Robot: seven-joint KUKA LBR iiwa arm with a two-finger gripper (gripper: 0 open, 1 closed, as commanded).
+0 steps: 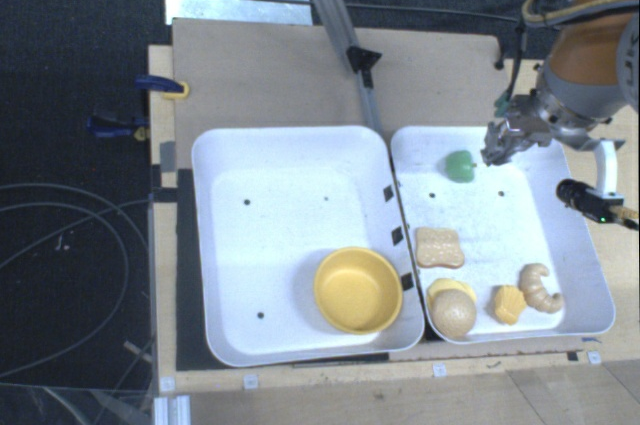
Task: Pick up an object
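Nearest the camera, a round yellow plastic bowl (358,289) sits in the left white bin (230,213); the right white bin (580,263) holds pale bread-like toys along its near edge. Farther back lies a small green rounded object (460,166), with the gripper (497,148) just beside it; whether its jaws are open or closed cannot be told. This looks like the approach step; next it likely needs centring over the green piece.

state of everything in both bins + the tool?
yellow bowl: upright, left bin, near front right corner
green object: right bin, back area, just left of the tool
tool: above right bin's back edge, nothing seen held
toast slice: lying flat, right bin
round bun: right bin, front left
yellow chunk: right bin, front
croissant: right bin, front right
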